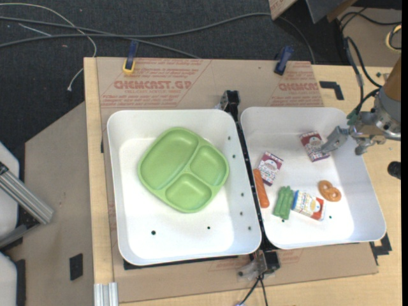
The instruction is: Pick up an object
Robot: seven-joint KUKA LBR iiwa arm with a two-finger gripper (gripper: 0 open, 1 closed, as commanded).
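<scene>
My gripper [348,143] hangs over the right edge of the right bin [357,231], its two fingers [332,141] spread open with nothing between them. The left finger ends just right of a small red-and-white packet [311,146]. Further left lie a maroon-and-white packet [270,167] and an orange carrot [261,189]. Toward the front of the bin are a green toy [283,203], a white, red and yellow packet [308,205] touching it, and a brown pretzel [329,190].
A green divided plate [183,169] lies in the left bin [127,234]. Black clamps [230,99] join the bins at the back and front. Cables run over the dark floor behind the bench.
</scene>
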